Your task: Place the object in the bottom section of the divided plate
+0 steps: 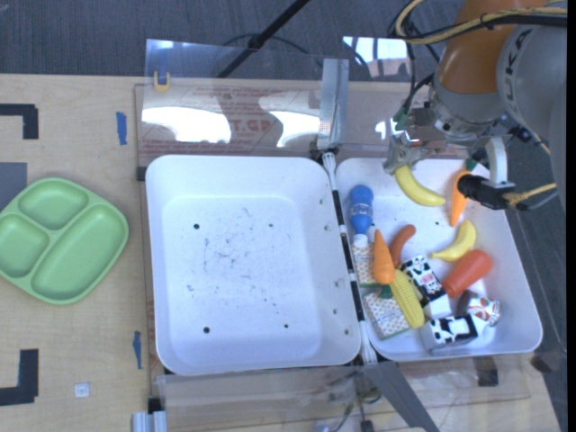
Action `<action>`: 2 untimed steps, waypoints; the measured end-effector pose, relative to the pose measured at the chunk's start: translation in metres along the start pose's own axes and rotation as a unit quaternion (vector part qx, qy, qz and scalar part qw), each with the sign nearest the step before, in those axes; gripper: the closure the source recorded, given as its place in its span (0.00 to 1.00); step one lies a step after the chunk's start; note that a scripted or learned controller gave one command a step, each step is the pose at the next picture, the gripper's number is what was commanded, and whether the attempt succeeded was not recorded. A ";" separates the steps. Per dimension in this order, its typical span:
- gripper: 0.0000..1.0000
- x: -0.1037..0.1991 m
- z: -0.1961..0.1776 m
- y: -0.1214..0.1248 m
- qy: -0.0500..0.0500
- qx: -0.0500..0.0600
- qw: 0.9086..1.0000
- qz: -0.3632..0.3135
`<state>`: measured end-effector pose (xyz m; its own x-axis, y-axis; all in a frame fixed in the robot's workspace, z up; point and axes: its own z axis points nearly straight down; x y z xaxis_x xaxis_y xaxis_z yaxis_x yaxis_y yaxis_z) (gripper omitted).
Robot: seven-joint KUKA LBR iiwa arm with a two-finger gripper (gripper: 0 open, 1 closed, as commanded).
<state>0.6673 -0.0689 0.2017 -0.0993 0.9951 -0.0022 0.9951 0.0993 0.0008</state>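
My claw [407, 156] hangs over the far end of the right bin [522, 286], its grip impossible to judge from here, just beside a banana [419, 187] whose long axis slants away toward the near-right, the green divided plate [61, 238] well apart.

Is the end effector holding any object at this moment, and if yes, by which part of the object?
It cannot be told. The end effector hangs over the right bin, at the upper end of a banana, but a hold is not visible.
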 end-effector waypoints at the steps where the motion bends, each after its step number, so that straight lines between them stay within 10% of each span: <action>1: 1.00 0.083 0.017 0.007 0.002 0.002 1.000 0.031; 2: 1.00 0.170 0.065 0.016 0.001 0.002 0.993 0.115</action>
<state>0.6659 0.1017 0.1367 0.1307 0.9914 0.0004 0.9914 -0.1307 -0.0037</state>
